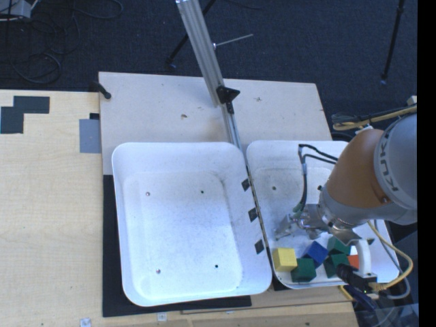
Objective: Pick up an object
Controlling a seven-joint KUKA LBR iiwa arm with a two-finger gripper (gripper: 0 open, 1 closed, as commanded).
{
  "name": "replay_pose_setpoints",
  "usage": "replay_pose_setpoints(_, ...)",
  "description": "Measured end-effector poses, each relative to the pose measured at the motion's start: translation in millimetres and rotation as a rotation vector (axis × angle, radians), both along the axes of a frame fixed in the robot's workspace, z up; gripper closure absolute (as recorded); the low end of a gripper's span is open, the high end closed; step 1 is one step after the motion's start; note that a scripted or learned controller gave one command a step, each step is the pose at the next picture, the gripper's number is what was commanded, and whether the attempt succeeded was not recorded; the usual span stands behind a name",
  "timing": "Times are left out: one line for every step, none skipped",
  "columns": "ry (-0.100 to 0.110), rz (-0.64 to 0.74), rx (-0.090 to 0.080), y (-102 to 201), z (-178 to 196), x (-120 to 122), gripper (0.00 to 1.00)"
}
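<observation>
Several small blocks sit at the lower right, in the right bin [272,162]: a yellow cube [285,258], blue block [316,252], green blocks [304,270]. Metallic gripper [294,225] hangs just above them; whether its fingers are apart, I cannot tell.

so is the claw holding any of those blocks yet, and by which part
Cannot be told: the claw is low in the right bin, just above the yellow block, with nothing visibly gripped.

This is a robotics lab or test cell. A pale plywood bench [54,203] carries two shallow white plastic bins [129,162] set side by side, and a slanted silver aluminium extrusion post [203,50] is clamped behind them. Black cables [34,53] trail over the dark carpeted floor [306,33], and a grey industrial robot arm with an orange band [371,172] reaches in.
</observation>
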State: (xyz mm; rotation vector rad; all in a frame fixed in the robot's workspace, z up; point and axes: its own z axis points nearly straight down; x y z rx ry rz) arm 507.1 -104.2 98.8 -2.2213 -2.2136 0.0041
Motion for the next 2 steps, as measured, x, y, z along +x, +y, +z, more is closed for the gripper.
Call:
replay_pose_setpoints(-0.001, -0.005, -0.001, -1.8, 9.5, 0.5, 1.00)
replay_pose_setpoints(-0.001, -0.010, -0.001, -1.9, 9.1, 0.4, 0.00)
